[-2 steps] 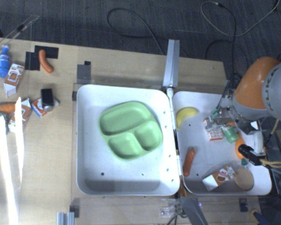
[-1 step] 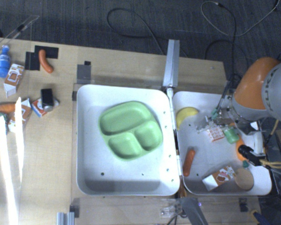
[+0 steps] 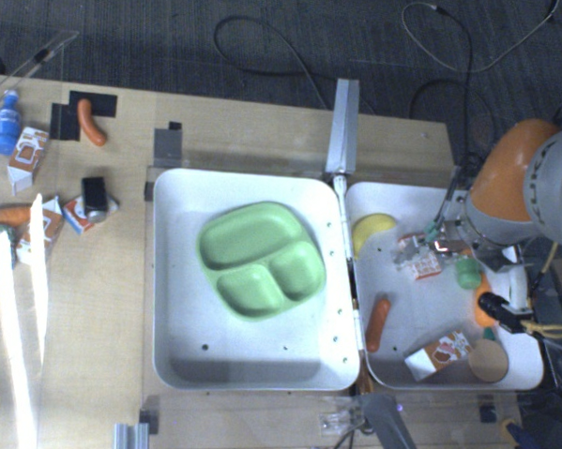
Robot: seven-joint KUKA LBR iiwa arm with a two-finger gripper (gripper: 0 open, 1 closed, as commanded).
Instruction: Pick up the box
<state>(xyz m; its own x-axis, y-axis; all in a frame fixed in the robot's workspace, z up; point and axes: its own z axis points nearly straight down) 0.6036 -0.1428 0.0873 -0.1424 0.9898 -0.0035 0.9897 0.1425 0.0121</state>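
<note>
A small brown and white box (image 3: pixel 440 353) lies flat near the front edge of the right bin (image 3: pixel 414 378), beside a tan egg-shaped thing (image 3: pixel 487 361). My gripper (image 3: pixel 422 252) hangs over the middle of that bin, well behind the box. Right under the gripper I see a small red and white thing (image 3: pixel 429 267). Whether it is being touched I cannot tell. The grey arm with its orange band (image 3: pixel 509 179) reaches in from the right.
The right bin also holds a yellow fruit (image 3: pixel 373 230), a red sausage (image 3: pixel 378 323), a green piece (image 3: pixel 467 272) and an orange piece (image 3: pixel 486 309). A green divided plate (image 3: pixel 260 258) lies in the left bin (image 3: pixel 175 354). Loose items sit on the bench at left.
</note>
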